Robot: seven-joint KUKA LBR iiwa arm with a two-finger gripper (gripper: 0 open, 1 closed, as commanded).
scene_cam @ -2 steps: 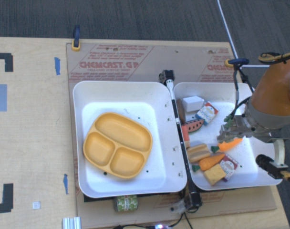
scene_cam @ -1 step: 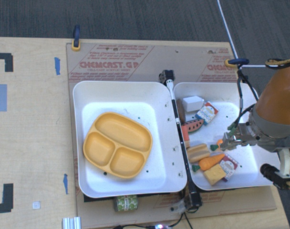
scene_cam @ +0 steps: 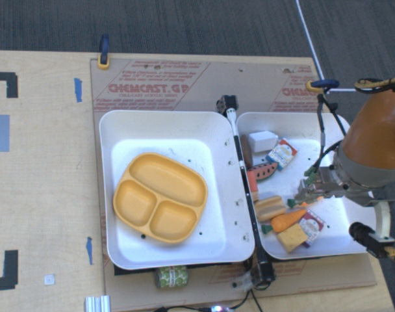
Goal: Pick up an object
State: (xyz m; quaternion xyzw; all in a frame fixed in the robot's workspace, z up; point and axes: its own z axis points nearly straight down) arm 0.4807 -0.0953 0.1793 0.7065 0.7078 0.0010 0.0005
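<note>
Metal gripper (scene_cam: 310,188) above orange carrot (scene_cam: 290,220)

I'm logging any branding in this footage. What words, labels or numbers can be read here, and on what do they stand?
"CHEMCAST GP": red print on the brown sheet under the bins, repeated across it; the smaller red lines around it are too blurred to read.
The same print near the sheet's right end: cut off, unreadable.
Snack packets in the right bin: print too small.
Green can below the left bin: label blurred.
</note>
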